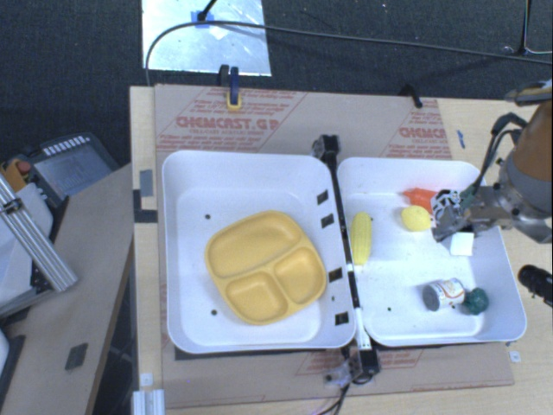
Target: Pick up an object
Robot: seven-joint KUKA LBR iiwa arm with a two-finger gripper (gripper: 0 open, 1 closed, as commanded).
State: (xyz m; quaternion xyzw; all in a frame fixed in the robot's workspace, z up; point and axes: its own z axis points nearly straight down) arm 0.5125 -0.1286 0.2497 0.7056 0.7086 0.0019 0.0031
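Reaching: my gripper hangs low in the right bin, beside the lemon.
Fingers: I cannot tell their state.
Tray: left bin, untouched.

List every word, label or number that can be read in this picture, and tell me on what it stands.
"CHEMCAST G P", red print on the brown cardboard sheet under the two bins; the middle is hidden behind a yellow clamp.
The same red print, slanted, at the sheet's right corner: too blurred to read.
Label on the small white can: too small.
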